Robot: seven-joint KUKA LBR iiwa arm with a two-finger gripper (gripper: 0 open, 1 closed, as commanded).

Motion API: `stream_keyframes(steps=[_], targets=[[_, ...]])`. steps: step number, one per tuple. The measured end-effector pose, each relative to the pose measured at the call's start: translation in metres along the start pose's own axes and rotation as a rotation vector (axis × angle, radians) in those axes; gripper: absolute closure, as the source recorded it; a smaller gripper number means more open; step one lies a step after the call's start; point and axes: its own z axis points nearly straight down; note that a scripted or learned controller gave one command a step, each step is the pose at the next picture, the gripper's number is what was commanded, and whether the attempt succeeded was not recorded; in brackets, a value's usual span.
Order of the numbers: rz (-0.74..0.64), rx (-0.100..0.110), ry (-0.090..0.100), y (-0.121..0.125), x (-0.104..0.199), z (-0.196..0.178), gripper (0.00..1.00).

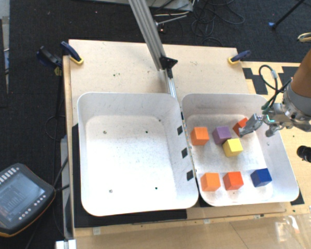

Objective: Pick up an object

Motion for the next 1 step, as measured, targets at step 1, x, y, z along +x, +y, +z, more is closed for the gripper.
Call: stream_keyframes(steps=[1], targets=[[0.0,-0.003,-0.001,0.0005,0.0,-0.002,0.0]])
